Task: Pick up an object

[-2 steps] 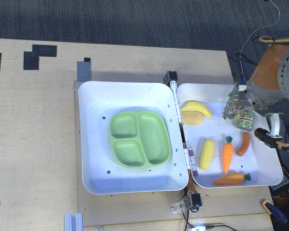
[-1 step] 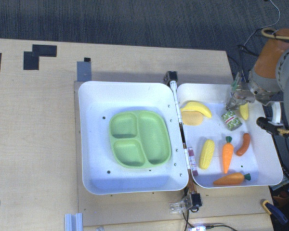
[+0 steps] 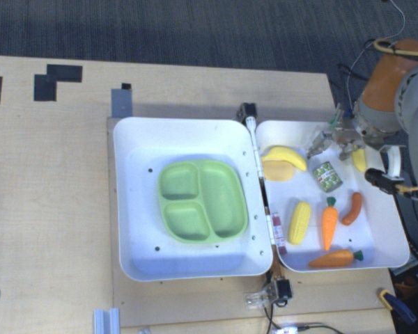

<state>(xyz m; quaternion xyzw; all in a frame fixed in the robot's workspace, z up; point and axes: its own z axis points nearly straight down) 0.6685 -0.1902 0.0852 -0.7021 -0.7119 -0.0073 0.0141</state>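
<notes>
My gripper (image 3: pixel 332 147) hangs over the back of the right bin (image 3: pixel 397 252), its two metal fingers spread open with nothing between them. Just below it in the view lies a small green speckled can (image 3: pixel 327 176). A banana (image 3: pixel 284 156) rests to the gripper's left on a pale orange piece (image 3: pixel 279 172). Further toward the front lie a corn cob (image 3: pixel 299 222), an upright carrot (image 3: pixel 329 227), a red-brown sausage (image 3: pixel 352 209) and a second carrot (image 3: pixel 332 259) on its side. A small yellow item (image 3: pixel 360 160) sits to the gripper's right, partly hidden by the arm.
The left bin (image 3: pixel 136 256) holds a green divided plate (image 3: pixel 202 200). A raised divider (image 3: pixel 262 186) separates the two bins. The grey arm with its orange band (image 3: pixel 390 75) leans in from the right, with black cables beside it.
</notes>
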